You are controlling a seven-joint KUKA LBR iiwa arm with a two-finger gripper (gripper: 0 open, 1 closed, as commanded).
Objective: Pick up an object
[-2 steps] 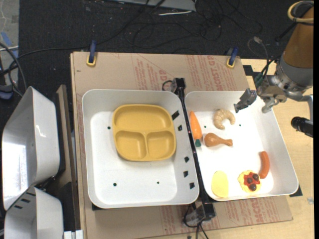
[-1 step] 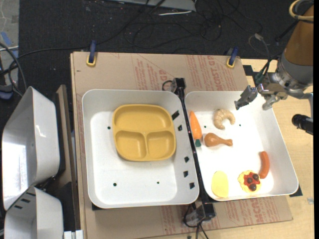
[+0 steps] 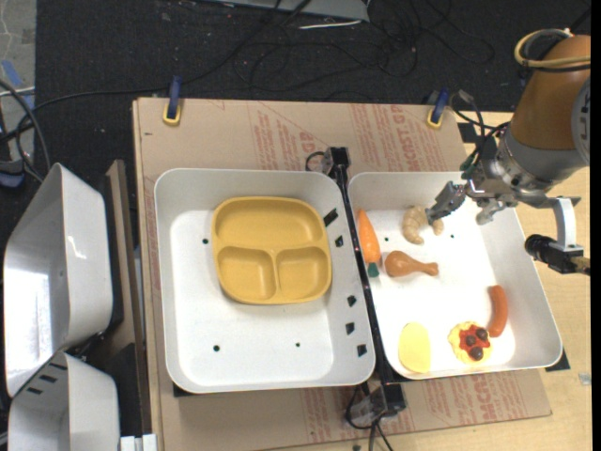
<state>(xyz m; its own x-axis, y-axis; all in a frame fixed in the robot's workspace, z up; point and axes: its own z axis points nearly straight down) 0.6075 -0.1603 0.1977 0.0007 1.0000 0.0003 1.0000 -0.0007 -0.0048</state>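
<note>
— Gripper [image 3: 462, 205] first: where is it, and is it carrying anything?

— It hangs over the far edge of the right bin [image 3: 526, 252], its two fingers spread apart, with nothing between them. One fingertip sits just beside the pale, lumpy toy food piece [image 3: 414, 224], which lies near the bin's far-left corner.

— So that piece is the likely target?

— I'd judge so, since it is nearest. Along the bin's left wall lies a carrot [image 3: 369, 240], and a drumstick [image 3: 410, 267] rests around the middle. At the near edge there is a yellow oval piece [image 3: 415, 347] and a small pizza-like piece [image 3: 470, 341], with a sausage [image 3: 497, 310] towards the right wall. The left bin [image 3: 178, 280] bears a yellow divided plate [image 3: 272, 250].

— How would the pale piece handle?

— It looks like light, stiff plastic, probably smooth enough to slip. Its bumpy outline gives uneven faces, so I'd close across its narrowest middle and come straight down. A pinch near one end could squirt it sideways against the wall.

— And the drumstick as a fallback?

— Take it across the thick end; the thin handle may roll.
</note>
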